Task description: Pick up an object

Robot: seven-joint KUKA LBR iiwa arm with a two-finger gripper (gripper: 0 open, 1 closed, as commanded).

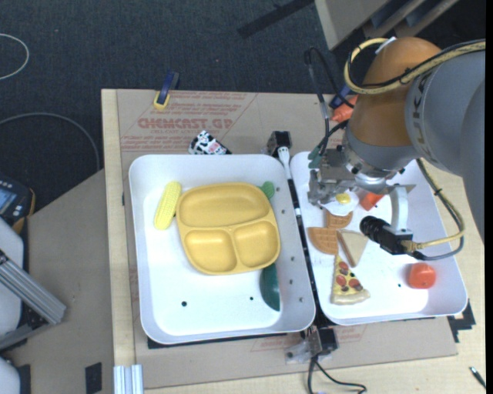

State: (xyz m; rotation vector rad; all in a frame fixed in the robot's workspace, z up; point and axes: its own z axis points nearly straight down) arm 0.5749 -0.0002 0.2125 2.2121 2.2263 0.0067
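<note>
Dark grey carpet floor [154, 46] around bench, thin cable loops lying on it at left. Bench top [231, 115] pale brown board with faded red lettering (partly readable, "CHEMCAST GP"). Yellow-and-blue clamp [164, 91] on board's far edge. Small black-and-white patterned item [206, 144] just behind left bin. Aluminium extrusion [31, 288] angled at lower left, dark device [14, 202] beside it. Pale furniture corner [362, 19] at top right. Light even, soft, no hard shadows.
</note>
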